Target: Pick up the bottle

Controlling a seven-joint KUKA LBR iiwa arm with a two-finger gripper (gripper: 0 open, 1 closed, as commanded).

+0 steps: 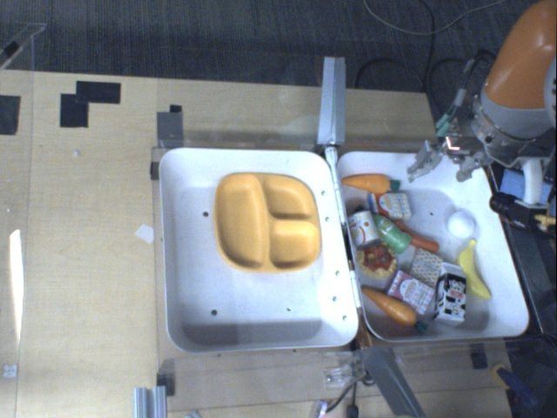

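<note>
The bottle [393,234] is small and green. It lies on its side in the right bin [509,316], left of centre, among other toy groceries. My gripper [442,166] hangs over the far edge of that bin, up and to the right of the bottle and well apart from it. Its two grey fingers [421,165] are spread open with nothing between them.
Around the bottle lie a can [362,229], two carrots [367,182] [390,306], small cartons [452,294], snack packets [412,290], a banana [474,268] and a white ball [460,225]. The left bin [183,259] holds a yellow divided plate [265,220].
</note>
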